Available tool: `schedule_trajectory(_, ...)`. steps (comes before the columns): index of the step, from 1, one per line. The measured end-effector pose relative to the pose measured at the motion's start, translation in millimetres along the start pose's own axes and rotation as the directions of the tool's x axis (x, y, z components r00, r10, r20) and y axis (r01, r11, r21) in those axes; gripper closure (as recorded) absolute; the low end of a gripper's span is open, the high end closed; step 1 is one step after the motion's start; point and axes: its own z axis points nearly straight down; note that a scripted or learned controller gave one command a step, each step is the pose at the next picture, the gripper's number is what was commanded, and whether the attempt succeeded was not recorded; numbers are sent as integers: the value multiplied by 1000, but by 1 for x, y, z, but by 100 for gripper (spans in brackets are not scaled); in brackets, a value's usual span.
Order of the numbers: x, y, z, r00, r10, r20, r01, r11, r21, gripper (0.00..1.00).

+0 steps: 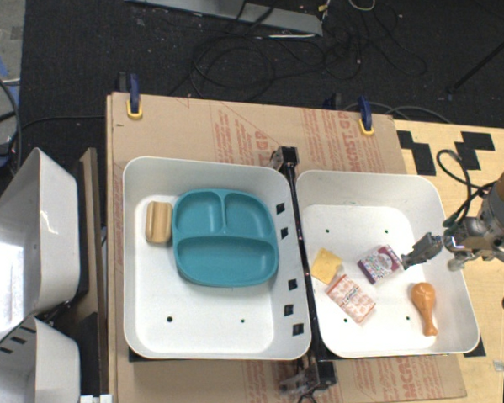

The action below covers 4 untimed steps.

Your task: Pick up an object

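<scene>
Pincer (pixel 418 251): fingers' state cannot tell, just beside purple packet (pixel 379 264)
Purple packet: one, small, printed, right bin (pixel 421 197)
Other right-bin items: one yellow wedge (pixel 326 265), one red-patterned packet (pixel 350 298), one orange drumstick (pixel 425 307)
Left bin (pixel 139 258): one teal plate (pixel 226 238), one bread piece (pixel 158 222)

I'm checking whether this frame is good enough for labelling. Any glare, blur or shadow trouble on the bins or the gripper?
Camera view: lighting is even. The right bin and left bin are bright white, slightly washed out, with soft shadows only. The teal plate and chicken drumstick are fairly sharp. The gripper is small and soft, its fingers hard to make out.
</scene>
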Motion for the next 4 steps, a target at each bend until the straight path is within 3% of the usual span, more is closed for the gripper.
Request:
schedule_trajectory(1, 1, 3, -6, 1000, -4, 3, 4, 1000, -12, 0)
schedule_trajectory(4, 1, 9, 141, 1000, -3, -1, 3, 1000, -9, 0)
